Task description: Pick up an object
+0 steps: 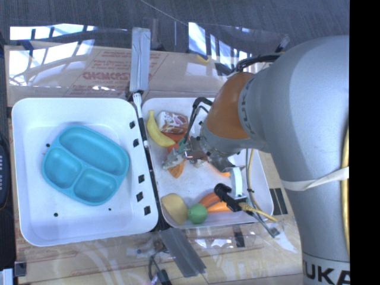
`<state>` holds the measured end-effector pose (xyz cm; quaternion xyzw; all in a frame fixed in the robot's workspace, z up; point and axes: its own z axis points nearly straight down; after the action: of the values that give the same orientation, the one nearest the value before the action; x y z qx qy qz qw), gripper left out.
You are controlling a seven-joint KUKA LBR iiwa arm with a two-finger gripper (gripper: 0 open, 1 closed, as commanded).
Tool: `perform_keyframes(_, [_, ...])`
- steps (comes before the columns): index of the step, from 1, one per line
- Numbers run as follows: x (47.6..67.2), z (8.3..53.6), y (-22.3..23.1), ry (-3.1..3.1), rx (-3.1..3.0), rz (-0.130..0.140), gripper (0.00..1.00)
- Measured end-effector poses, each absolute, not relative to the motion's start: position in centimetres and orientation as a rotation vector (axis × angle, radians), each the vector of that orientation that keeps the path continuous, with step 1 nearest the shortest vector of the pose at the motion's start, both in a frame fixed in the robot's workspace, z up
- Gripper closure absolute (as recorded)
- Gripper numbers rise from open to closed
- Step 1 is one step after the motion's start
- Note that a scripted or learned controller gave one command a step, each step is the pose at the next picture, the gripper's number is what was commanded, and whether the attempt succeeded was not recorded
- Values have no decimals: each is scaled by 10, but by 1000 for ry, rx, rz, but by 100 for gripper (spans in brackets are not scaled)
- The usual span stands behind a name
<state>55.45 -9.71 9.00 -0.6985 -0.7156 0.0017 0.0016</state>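
Note:
My gripper [177, 157] is down in the right bin [261, 203], near its left middle, over small orange pieces [176, 170]. A yellow banana [155, 130] lies just up and left of it, beside a red and white packet [174, 122]. At the bin's front lie a tan potato-like piece [174, 206], a green ball [198, 213] and an orange carrot [216, 202]. The arm's wrist hides the bin's middle and right.
The left bin [35, 212] holds a blue divided plate [85, 164]. Black clips run along the wall between the bins [141, 159]. Cables and a black part [228, 196] hang from the wrist over the right bin's front. Cardboard lies behind both bins.

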Motion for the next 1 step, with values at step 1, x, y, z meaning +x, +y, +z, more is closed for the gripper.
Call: perform_keyframes(1, [553, 98, -97, -2246, -2185, 9, 100])
